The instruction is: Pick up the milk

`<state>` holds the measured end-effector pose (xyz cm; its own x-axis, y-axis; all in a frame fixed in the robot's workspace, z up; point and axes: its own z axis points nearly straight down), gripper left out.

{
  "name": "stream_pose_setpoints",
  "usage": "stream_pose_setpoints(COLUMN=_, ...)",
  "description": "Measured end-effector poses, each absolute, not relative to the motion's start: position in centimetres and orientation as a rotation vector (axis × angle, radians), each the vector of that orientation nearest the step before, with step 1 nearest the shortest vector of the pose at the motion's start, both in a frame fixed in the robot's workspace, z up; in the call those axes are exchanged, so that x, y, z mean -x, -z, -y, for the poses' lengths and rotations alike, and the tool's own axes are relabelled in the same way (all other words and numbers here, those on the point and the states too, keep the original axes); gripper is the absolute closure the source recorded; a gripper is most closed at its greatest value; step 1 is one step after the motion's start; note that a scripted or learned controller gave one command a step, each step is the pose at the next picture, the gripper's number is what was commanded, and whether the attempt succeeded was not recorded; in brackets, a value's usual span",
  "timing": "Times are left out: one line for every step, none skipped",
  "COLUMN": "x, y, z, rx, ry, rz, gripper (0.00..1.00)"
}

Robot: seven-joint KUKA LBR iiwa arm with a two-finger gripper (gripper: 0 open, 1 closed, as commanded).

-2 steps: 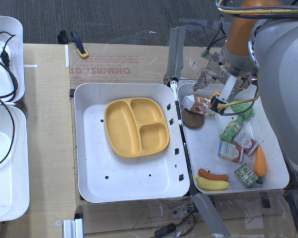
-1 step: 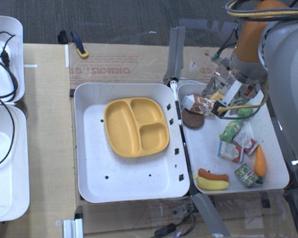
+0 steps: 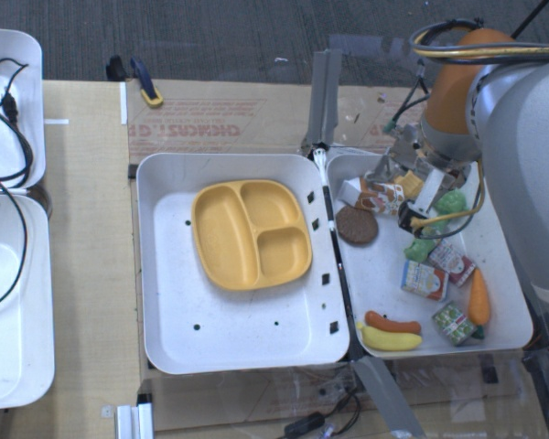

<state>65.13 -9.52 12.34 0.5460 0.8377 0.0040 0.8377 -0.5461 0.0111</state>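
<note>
My gripper (image 3: 401,179) hangs low over the back left part of the right bin (image 3: 503,245), below the orange wrist band. Right under its left side lies a small white carton with orange-brown print (image 3: 371,194), which looks like the milk; it is tipped on its side and partly hidden by the gripper. I cannot tell whether the gripper touches it. A second carton, white with blue and red (image 3: 425,280), lies in the middle of the same bin, well clear of the gripper.
The right bin also holds a brown round patty (image 3: 357,226), green pieces (image 3: 450,203), a small red-white carton (image 3: 457,262), a carrot (image 3: 479,298), a green carton (image 3: 453,323), a sausage (image 3: 393,322) and a banana (image 3: 391,339). A yellow divided plate (image 3: 252,234) lies in the left bin (image 3: 165,318).
</note>
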Motion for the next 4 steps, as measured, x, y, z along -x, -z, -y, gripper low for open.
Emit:
stream_pose_setpoints(x=-65.2, y=-13.4, z=9.5, rx=-2.753, ry=-0.013, rz=-1.496, gripper=1.0)
stream_pose_setpoints(x=-65.2, y=-13.3, z=9.5, rx=-2.753, ry=-0.012, rz=-1.497, gripper=0.0)
stream_pose_setpoints(x=-66.4, y=-10.6, z=9.2, rx=-2.766, ry=-0.018, rz=-1.482, gripper=0.0)
stream_pose_setpoints(x=-67.0, y=-12.4, z=9.5, rx=-2.75, ry=-0.048, rz=-1.472, gripper=1.0)
